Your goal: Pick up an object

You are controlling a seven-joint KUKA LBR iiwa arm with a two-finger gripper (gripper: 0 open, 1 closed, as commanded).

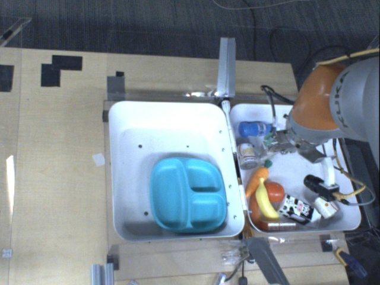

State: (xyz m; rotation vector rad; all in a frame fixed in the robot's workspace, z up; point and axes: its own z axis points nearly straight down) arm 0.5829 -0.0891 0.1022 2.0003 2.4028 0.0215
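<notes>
The right bin [351, 219] holds several objects. A clear bottle with a blue label [252, 128] lies at its back left, and a small jar [246, 155] stands just in front of it. Nearer the front lie an orange carrot [256, 180], a red tomato [275, 190], a yellow banana [265, 204] and a black-and-white box [295, 208]. My gripper [272, 141] is low in this bin, right beside the bottle and the jar. Nothing visibly sits in it.
In the left bin [166, 109] lies a blue divided plate [189, 193]. A small white cylinder [326, 207] rests at the right bin's front right, and a dark pen [279, 224] lies along its front wall. A metal post [226, 70] stands behind the bins.
</notes>
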